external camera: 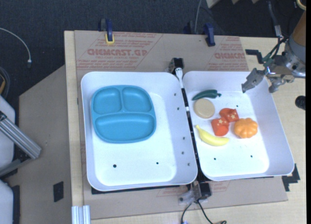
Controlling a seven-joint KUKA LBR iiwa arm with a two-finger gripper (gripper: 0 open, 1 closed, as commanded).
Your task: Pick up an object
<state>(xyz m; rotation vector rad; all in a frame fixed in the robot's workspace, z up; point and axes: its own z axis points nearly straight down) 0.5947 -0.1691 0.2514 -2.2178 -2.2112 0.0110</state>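
— Where was the gripper (263,79) seen?
— Above the right bin's (272,162) upper right corner, fingers spread apart, apparently nothing held.
— And the objects?
— Banana (212,137), tomato (224,120), pumpkin (246,128) were clustered mid-bin, apart from it.

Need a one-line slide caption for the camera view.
Open gripper hovers over the right bin of toy food; blue plate in the left bin.

Red "CHEMCAST GP" print on brown board (126,48), repeated partly at right
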